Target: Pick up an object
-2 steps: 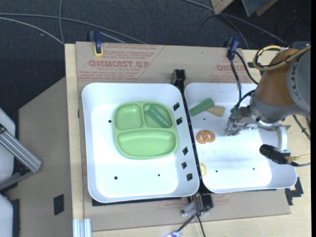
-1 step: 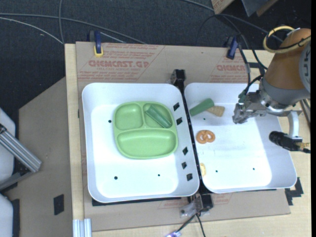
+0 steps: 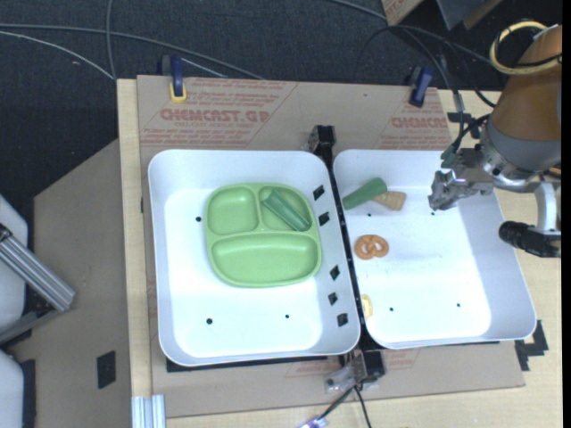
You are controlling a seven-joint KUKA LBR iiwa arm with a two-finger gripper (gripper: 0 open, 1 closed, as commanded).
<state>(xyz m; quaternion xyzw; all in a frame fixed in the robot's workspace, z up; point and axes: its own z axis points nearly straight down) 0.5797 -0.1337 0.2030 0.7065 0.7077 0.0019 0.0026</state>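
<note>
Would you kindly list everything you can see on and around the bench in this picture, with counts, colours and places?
White bins: two, side by side on the bench.
Divided plate: one, light green, in the left bin.
Green piece: one, darker green, in the plate's upper right compartment.
Green object: one, in the right bin near the divider.
Tan piece: one, beside the green object.
Pretzel: one, orange-brown, in the right bin.
Clamps: two, blue, at the board's far edge.
Arm: one, grey with orange band, at right.
Gripper: one, over the right bin.
</note>
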